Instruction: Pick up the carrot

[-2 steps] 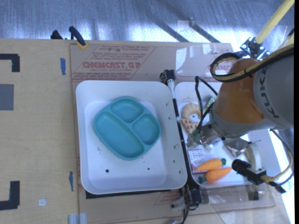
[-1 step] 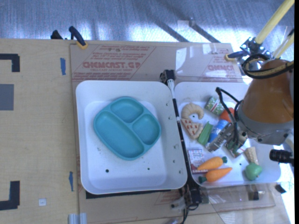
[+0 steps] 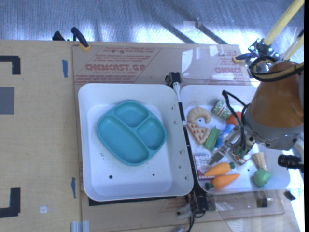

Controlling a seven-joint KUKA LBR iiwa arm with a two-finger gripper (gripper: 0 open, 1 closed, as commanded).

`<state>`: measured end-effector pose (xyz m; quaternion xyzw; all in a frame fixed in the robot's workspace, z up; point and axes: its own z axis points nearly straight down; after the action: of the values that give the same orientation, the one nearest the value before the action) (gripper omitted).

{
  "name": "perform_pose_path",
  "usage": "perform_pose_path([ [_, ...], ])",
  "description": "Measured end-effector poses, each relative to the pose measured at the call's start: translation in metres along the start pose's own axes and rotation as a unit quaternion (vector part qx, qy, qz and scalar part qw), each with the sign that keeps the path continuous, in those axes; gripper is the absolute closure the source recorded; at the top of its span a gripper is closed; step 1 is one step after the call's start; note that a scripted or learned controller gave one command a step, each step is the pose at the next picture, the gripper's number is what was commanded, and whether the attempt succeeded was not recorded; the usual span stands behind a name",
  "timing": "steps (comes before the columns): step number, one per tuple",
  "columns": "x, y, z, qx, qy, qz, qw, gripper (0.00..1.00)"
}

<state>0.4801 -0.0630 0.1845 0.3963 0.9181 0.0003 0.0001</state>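
Note:
Two orange carrots lie at the front of the right bin (image 3: pixel 285 180). One carrot (image 3: pixel 218 168) has green leaves at its right end. The other carrot (image 3: pixel 226 180) lies just in front of it, its green top pointing left. My gripper (image 3: pixel 223 153) hangs low over the bin's middle, just behind and above the nearer-to-centre carrot. Nothing orange shows inside it. The grey arm with its orange band (image 3: pixel 275 100) covers the bin's back right part.
Around the gripper lie a croissant (image 3: pixel 198 114), a waffle slice (image 3: pixel 198 131), a green can (image 3: pixel 221 109), a green stick (image 3: pixel 212 137), an ice cream cone (image 3: pixel 259 159) and a green fruit (image 3: pixel 261 178). The left bin (image 3: pixel 91 144) holds a blue divided plate (image 3: pixel 131 132).

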Motion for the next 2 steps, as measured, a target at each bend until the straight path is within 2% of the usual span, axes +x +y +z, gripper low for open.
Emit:
perform_pose_path([
  [1,-0.021,-0.015,0.076,-0.004,-0.006,-0.129,0.9916,0.00],
  [2,-0.026,-0.019,0.090,-0.006,0.004,-0.115,0.9934,0.00],
])
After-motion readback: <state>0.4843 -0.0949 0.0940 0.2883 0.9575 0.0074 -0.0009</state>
